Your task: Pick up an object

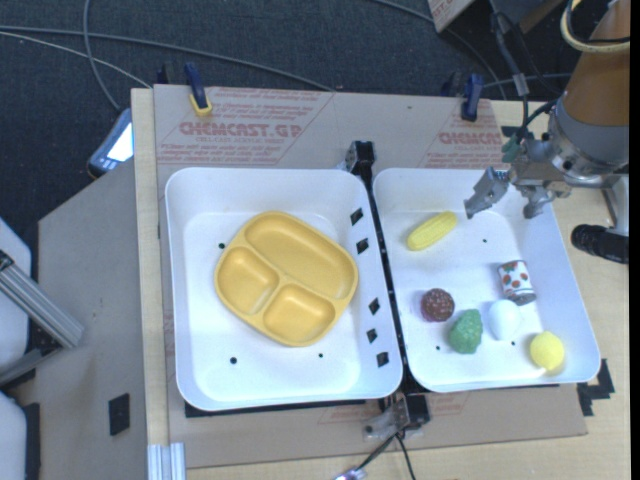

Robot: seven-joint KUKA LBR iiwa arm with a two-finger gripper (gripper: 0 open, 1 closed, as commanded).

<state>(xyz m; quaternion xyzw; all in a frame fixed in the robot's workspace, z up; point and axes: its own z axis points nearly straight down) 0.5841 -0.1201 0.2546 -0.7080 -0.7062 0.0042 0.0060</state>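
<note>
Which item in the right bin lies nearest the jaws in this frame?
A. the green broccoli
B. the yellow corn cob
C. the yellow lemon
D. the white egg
B. The corn cob lies in the right bin's upper left part, just below and left of the gripper; the other toys sit lower, toward the bin's near edge.

I have one fixed camera, mounted above the brown board tabletop (290, 133) and tilted down at a slant. It takes in both shallow white plastic bins (190, 298) edge to edge, plus dark carpet beyond. The grey arm with its orange band (600, 88) enters from the frame's right; its upper part is cropped, so mounting height stays unclear.
</note>
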